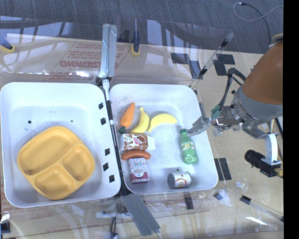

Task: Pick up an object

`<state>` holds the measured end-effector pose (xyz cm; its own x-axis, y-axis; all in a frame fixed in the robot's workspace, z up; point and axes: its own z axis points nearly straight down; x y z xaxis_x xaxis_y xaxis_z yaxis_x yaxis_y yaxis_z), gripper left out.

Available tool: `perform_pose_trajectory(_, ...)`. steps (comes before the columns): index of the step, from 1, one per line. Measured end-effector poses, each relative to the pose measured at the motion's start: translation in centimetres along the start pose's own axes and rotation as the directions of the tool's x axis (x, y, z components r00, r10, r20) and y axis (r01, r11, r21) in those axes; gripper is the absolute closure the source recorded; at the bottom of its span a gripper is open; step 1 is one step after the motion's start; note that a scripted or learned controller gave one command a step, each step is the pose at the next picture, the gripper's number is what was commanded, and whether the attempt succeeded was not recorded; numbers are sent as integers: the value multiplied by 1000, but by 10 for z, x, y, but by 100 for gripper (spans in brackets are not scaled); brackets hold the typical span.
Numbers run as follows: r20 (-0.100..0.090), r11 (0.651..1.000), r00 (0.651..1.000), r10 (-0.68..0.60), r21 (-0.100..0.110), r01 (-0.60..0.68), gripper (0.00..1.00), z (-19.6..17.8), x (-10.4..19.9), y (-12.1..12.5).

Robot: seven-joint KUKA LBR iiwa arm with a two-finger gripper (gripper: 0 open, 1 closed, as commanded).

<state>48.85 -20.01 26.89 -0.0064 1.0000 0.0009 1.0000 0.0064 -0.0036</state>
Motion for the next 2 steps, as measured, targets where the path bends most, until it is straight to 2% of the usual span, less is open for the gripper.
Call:
perform_pose_trajectory(1, 0, 996, 996, 87, 2, -87, 0, 97, -9, 44)
perform_pose_trajectory(2, 0, 995, 995, 102, 0, -102, 0, 92, -7, 12)
